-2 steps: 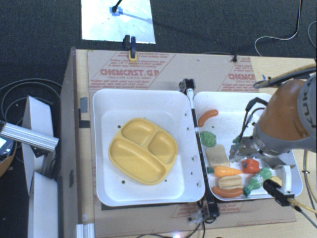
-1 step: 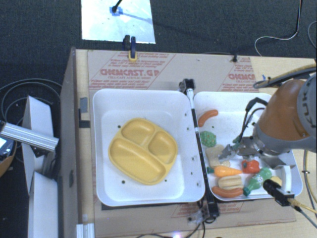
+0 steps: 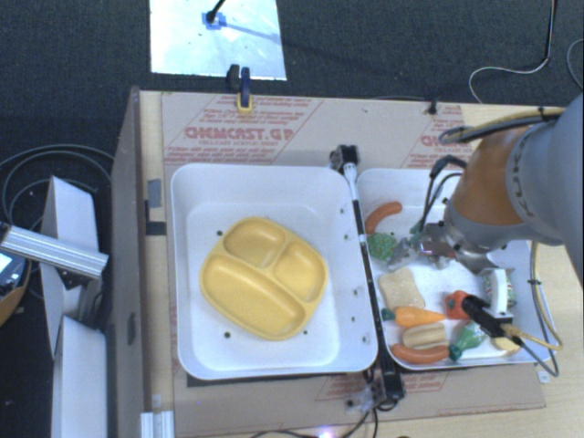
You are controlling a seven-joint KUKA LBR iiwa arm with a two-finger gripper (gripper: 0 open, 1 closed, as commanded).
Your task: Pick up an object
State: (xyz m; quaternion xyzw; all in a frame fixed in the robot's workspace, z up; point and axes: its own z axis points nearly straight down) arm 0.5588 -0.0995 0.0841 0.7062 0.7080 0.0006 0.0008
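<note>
1. The claw hangs low in the right white bin; whether it is released or clenched I cannot tell.
2. Green broccoli-like toy sits just beside it; crowding could spoil a grab.
3. One yellow divided tray lies well left; two bins.

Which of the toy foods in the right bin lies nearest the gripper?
The green broccoli, just left of the gripper and beneath the sausage. The bread slice and carrot lie lower.
</note>
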